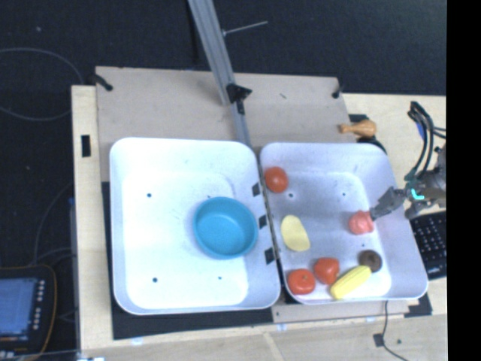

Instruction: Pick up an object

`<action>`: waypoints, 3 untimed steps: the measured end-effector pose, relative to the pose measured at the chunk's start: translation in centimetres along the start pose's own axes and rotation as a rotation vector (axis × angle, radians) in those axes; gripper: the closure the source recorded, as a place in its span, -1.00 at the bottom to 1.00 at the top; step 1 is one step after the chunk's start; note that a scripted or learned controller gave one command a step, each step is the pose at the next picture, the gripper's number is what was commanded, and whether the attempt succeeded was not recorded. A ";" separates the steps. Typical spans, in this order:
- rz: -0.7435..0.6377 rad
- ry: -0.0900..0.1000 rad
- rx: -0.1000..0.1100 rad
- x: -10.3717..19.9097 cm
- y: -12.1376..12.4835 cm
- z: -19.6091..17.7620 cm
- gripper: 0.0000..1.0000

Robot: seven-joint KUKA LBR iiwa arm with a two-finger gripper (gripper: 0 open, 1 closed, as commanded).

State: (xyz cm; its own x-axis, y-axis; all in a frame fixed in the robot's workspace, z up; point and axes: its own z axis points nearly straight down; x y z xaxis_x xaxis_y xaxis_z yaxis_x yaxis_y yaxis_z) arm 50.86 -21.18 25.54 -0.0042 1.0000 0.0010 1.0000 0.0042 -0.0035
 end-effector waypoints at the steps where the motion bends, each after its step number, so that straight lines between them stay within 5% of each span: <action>1: 0.000 -0.001 -0.005 0.0 0.1 -0.3 -1.00; 3: 0.004 -0.003 0.001 -0.5 -1.2 10.1 -1.00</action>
State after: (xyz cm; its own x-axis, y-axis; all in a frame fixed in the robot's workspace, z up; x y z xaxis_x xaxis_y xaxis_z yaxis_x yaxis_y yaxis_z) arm 49.61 -21.71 15.49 -0.0003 1.0000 -0.0019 1.0000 0.0003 -0.0040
